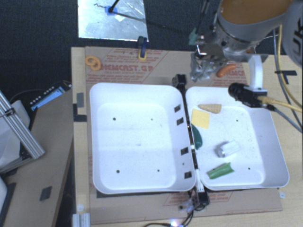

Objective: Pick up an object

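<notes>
The claw [204, 69] hangs above the right bin's [274, 148] far rim, grip state unclear.

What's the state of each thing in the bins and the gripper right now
gripper: raised above the right bin's far edge, fingers unclear
yellow block: lying flat
tan wedge: lying flat
dark green piece: against the divider
white cylinder: on its side
green stick: lying flat
left bin: level
</notes>
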